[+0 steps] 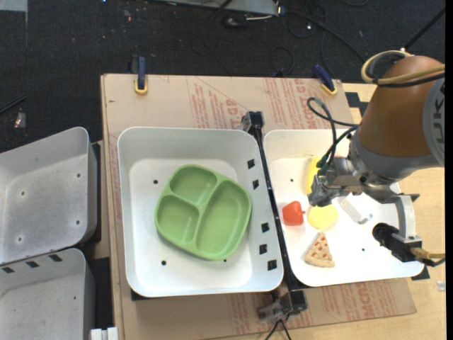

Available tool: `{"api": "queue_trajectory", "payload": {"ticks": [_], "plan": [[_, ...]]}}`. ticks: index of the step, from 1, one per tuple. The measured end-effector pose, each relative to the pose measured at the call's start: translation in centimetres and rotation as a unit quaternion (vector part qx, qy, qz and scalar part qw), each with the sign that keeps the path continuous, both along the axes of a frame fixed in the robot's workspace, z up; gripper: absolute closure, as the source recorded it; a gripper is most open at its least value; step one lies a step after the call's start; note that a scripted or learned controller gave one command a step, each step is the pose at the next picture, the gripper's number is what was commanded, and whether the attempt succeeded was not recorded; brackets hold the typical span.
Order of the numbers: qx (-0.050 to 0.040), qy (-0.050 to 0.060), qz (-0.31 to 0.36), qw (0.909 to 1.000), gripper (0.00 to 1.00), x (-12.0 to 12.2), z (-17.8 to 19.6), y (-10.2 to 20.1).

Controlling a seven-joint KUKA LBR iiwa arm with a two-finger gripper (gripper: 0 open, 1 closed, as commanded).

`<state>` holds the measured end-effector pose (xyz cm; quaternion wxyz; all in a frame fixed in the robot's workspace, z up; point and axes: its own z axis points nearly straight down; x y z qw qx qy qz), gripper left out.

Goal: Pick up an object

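Two bins sit side by side on the desk (184, 91) before me. The left bin (134, 154) holds a divided plate (204, 211), lying near its middle. In the right bin (297, 275), a small block (292, 213) lies by the left wall, with a round piece (323, 217) just beside it on the right. A pizza slice (320, 251) lies in front of both, nearer the bin's front rim. My gripper (324, 190) hangs over the right bin, just behind the round piece. Two clamps (141, 75) grip the desk's far edge.
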<state>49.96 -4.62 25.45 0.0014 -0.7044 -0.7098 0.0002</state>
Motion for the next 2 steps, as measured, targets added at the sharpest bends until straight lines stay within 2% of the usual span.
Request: {"api": "queue_trajectory", "payload": {"ticks": [2], "plan": [[-0.0005,-0.001,0.0,1.0,1.0,1.2,-0.7,10.2]]}}
